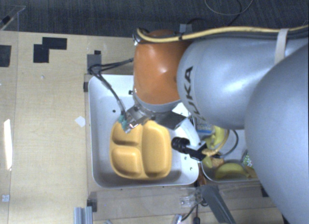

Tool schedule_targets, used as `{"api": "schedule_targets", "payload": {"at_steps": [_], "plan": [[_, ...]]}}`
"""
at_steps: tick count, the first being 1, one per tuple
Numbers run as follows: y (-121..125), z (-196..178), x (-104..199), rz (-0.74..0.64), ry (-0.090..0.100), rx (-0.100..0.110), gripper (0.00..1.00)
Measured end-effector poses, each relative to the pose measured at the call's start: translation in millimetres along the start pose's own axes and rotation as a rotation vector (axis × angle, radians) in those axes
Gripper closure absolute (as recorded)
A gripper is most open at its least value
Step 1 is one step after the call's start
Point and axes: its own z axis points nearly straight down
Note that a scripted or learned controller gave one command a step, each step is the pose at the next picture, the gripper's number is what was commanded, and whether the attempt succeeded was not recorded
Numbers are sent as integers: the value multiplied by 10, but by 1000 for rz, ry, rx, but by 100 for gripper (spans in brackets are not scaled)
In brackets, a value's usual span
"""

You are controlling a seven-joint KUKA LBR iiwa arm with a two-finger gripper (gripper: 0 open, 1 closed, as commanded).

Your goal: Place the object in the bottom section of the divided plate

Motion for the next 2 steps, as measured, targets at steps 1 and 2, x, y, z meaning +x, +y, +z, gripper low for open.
{"api": "schedule_targets", "payload": {"at_steps": [1,2], "plan": [[322,-245,-225,140,-1,-2,100],[522,-968,-437,192,-1,-2,100]]}}
